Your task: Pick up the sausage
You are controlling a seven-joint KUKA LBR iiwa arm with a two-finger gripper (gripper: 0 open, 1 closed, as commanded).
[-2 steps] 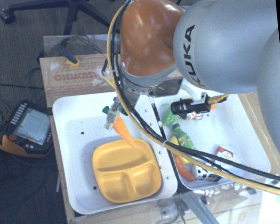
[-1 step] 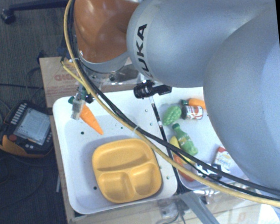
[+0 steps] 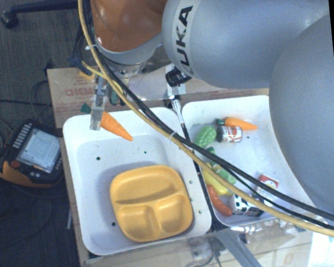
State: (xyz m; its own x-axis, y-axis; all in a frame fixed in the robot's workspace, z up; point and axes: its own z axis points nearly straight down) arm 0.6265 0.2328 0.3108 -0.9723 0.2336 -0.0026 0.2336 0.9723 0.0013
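While the gripper (image 3: 101,116) clamps one carrot (image 3: 116,126) over the left bin (image 3: 82,168), a second carrot (image 3: 240,123) lies far right; the single sausage (image 3: 219,204), reddish and glossy, lies near-left in the right bin (image 3: 263,149).

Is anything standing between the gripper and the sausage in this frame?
Yes. The gripper is at the left bin's far corner beside a carrot, while the sausage lies in the right bin. The bins' adjoining walls lie between them, and the arm's cables cross above that path.
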